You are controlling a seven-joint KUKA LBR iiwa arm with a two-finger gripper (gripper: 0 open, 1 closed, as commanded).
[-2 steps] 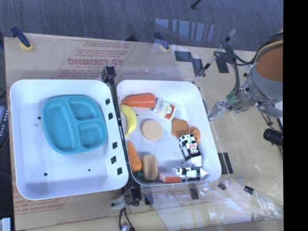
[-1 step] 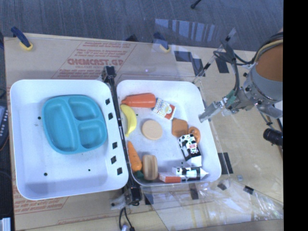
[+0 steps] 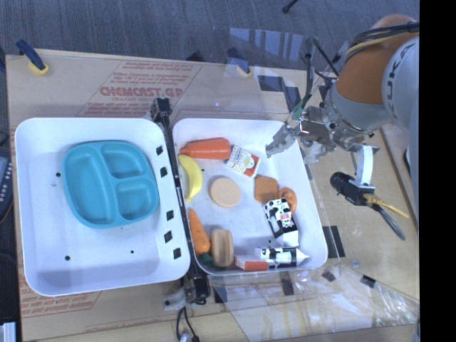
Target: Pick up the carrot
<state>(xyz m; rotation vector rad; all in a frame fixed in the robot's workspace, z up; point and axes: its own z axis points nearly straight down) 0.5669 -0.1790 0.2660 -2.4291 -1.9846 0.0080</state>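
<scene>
Carrot first: a small orange plastic carrot (image 3: 199, 234) with a green tip lies in the right-hand shallow white bin (image 3: 303, 164), close to that bin's left wall, pointing roughly along the wall with its green end toward the near edge. Just beside it, toward the bin's middle, sits a tan bread-like block (image 3: 221, 247), seemingly touching it. A yellow plastic banana (image 3: 190, 176) curves along the same wall farther back, and behind that a long orange-red sausage-shaped toy (image 3: 206, 148) lies across the far left part of the bin.

Near the middle of this bin rests a flat round peach-coloured disc (image 3: 226, 192). A small white and red packet (image 3: 242, 162) lies behind it, and a brown rounded piece (image 3: 266, 188) sits to its right with an orange pretzel-like shape (image 3: 288, 197) next to it. A black and white patterned box (image 3: 281, 216) stands nearer the front, and a white and red tube-like item (image 3: 273, 258) lies in the near right corner.

The left-hand white bin (image 3: 35, 262) holds a teal plastic tray with three compartments (image 3: 110, 182).

The two-finger gripper (image 3: 279, 144) hangs over the far right corner of the right bin, well apart from the carrot, with nothing between its fingers. Whether those fingers are spread or pressed together I cannot tell. The grey arm with its orange band (image 3: 367, 70) reaches in from the right.
</scene>
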